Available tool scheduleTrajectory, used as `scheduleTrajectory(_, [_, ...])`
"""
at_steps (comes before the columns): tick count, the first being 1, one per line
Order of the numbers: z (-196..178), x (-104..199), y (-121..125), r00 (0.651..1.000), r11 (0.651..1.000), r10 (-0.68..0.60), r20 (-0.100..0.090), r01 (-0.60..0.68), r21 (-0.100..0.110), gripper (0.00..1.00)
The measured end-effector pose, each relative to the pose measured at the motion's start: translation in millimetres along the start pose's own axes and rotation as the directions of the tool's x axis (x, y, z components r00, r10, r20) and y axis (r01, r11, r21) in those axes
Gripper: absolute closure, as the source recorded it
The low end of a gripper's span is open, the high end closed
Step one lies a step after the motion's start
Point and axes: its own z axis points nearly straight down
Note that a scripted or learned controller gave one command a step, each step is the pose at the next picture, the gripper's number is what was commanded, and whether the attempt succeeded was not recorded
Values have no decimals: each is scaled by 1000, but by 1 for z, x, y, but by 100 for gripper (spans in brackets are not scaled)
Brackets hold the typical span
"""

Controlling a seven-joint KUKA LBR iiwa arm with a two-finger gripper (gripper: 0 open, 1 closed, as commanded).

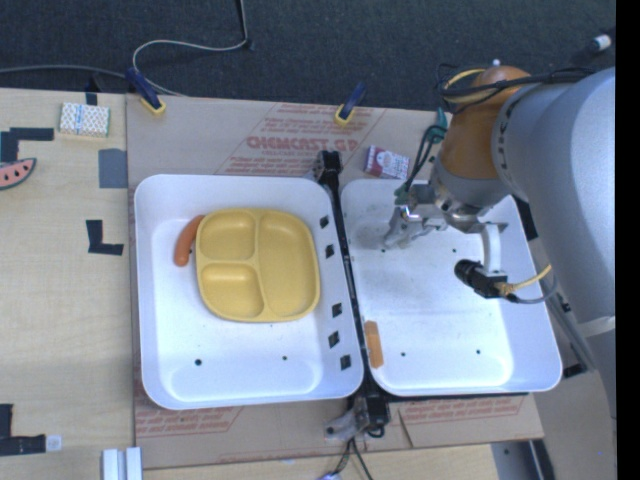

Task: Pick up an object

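Hand [398,230] sits low over the upper-left part of the right bin [450,368], just right of the divider between the two bins. Its fingers point down toward the bin floor; whether they are apart or together cannot be told at this size, and nothing is seen between them.

Objects in view — candidates for the pick:
- small orange piece [373,343] at the lower-left edge of the right bin, against the divider, well below the hand in the frame.
- yellow sectioned plate [258,264] in the middle of the left bin [240,378], to the left of the hand across the divider.
- orange sausage-shaped item [185,240] touching the plate's left rim, farthest left of the three.

Arm enters from the right of the frame — orange band [478,138] at upper right above the hand. A small printed packet [385,162] lies on the desk just above the right bin, near the hand.
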Motion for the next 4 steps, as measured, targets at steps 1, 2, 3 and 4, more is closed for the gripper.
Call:
scheduleTrajectory(1, [-9, 1, 0, 1000, 1000, 0, -2, 1, 2, 100])
scheduleTrajectory(2, [-18, 2, 0, 1000, 1000, -1, -3, 1, 3, 100])
scheduleTrajectory(3, [-18, 2, 0, 1000, 1000, -2, -3, 2, 3, 0])
scheduleTrajectory(4, [28, 1, 41, 1000, 1000, 0, 1, 0, -2, 0])
